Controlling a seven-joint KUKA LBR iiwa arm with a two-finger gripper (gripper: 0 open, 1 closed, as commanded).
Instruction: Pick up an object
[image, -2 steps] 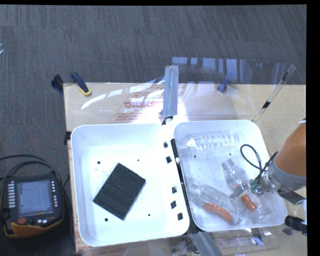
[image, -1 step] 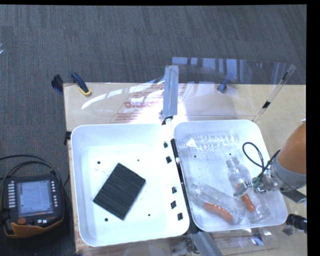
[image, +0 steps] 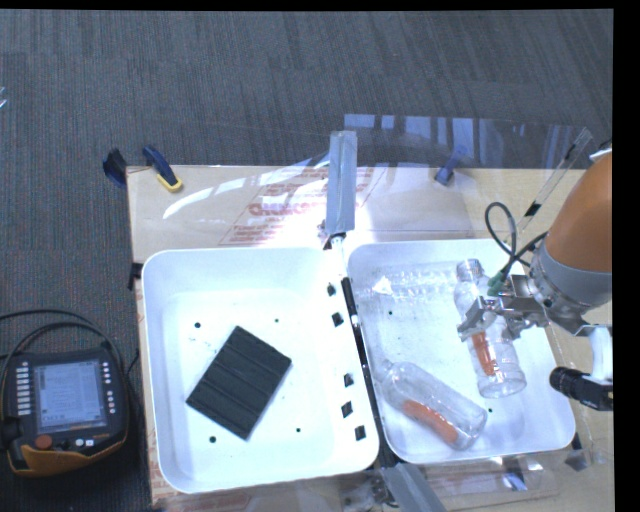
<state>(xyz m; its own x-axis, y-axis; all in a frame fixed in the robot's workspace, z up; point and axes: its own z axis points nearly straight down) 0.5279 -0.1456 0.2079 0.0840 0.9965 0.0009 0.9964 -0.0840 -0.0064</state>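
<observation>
So far nothing is lifted, as best I can judge. The claw (image: 492, 322) sits low over the right bin (image: 372, 262), reaching in from 3 o'clock, directly above the upright-lying clear bottle (image: 492, 340) with the orange insert. Bottle appears to rest on the bin floor, neck toward 12 o'clock. Metal parts of the claw overlap the bottle's upper half; whether its fingers are apart or closed I cannot tell, and I cannot see the bottle gripped between them.

Other candidates in the right bin: a second clear bottle (image: 435, 402) lying at a slant toward 6 o'clock, also with something orange inside, just beside the first; a third clear bottle (image: 420, 282) lying crosswise toward 12 o'clock, hard to make out against the white.

Left bin (image: 160, 290): one flat black ribbed block (image: 240, 382), well apart from the arm.

Remaining, by my reading: secure a grasp, then raise the object clear of the bin.

Surface: both bins sit side by side on a pale wooden table (image: 250, 195), a grey bar (image: 341, 185) at 12 o'clock between them, a transparent panel behind the right bin. Blue and yellow clamp (image: 160, 168) at the table's 10 o'clock corner.

Room: dark grey carpet (image: 250, 80) all round; a teach pendant (image: 65, 400) lies on the floor at 8 o'clock.
</observation>
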